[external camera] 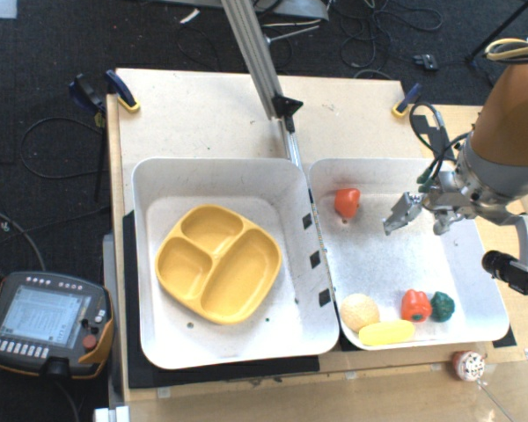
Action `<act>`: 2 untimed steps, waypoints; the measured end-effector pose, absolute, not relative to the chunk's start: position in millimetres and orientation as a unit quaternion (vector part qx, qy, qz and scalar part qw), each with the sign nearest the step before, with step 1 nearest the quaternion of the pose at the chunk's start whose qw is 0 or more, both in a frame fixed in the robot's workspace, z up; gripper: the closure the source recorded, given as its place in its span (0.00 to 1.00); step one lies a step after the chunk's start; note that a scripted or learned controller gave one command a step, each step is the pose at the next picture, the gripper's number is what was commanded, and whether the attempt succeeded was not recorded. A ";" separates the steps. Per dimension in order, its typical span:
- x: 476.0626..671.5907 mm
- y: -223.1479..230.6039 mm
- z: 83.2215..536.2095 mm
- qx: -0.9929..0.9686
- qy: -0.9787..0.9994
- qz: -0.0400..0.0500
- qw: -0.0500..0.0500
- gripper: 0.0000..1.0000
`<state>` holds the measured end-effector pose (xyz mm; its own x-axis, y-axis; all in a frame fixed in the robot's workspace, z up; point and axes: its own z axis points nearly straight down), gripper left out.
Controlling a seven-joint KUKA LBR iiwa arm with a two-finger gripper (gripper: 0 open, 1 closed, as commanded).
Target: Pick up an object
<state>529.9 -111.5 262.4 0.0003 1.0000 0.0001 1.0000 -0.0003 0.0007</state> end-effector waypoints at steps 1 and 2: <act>583.2 -40.6 190.5 0.704 0.710 -0.001 -0.003 0.00; 558.6 -80.6 231.7 0.709 0.706 0.000 0.002 0.00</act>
<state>558.6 -80.6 231.7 0.0041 1.0000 -0.0021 1.0000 -0.0041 0.0029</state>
